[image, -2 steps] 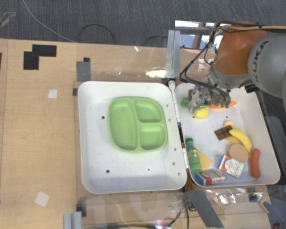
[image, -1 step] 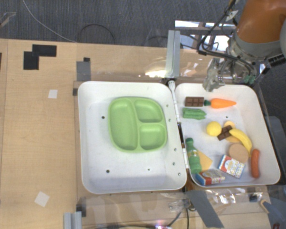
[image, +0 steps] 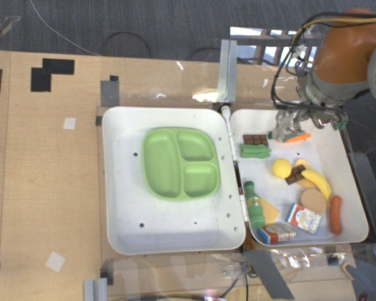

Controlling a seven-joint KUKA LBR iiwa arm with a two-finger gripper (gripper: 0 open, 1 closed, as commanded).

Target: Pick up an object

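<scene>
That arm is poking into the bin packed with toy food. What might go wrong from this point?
The gripper sits low at the far end of the right bin, right beside an orange carrot-like piece; it may just nudge that piece away instead of catching it. The chocolate bar and green block lie close by, so a sideways slip could shove them. The piece is flat, so the grab might well fail.
</scene>
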